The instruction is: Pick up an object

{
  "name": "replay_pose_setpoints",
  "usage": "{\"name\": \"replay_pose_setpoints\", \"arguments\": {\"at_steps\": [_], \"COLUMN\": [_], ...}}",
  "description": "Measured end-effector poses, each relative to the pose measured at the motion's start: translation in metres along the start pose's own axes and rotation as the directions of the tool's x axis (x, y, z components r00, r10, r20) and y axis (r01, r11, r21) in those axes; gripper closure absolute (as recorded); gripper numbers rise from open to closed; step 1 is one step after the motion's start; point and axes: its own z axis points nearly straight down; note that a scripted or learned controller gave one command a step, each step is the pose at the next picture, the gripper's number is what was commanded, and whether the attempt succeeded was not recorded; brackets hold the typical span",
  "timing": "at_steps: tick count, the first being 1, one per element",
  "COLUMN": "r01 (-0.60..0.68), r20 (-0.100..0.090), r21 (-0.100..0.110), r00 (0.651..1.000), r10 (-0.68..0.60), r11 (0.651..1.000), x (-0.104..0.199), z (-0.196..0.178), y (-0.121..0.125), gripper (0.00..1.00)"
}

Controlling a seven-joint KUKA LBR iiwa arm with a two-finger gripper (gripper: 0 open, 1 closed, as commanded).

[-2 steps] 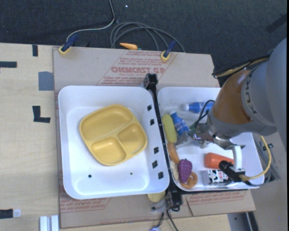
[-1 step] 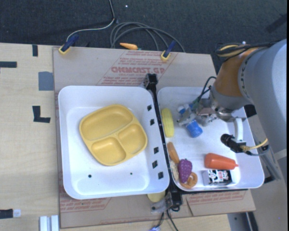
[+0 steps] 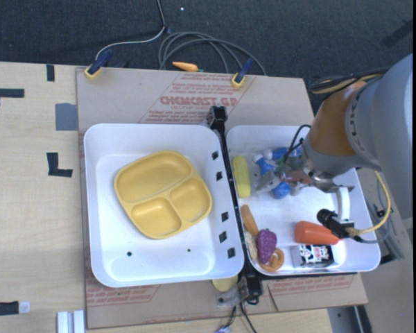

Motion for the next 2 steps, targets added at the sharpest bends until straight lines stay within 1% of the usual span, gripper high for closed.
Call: {"name": "replay_pose_setpoints", "arguments": {"at_steps": [1, 2], "r01": [0.001, 0.010], "r20": [0.001, -0.005], "r21": [0.001, -0.002], "r00": [1.000, 1.000], "r10": [-0.001, -0.010], "r11": [1.000, 1.000], "x": [-0.001, 0.083], "z": [-0.010, -0.103], "y": [0.001, 0.043], "gripper": [1.00, 1.00]}}
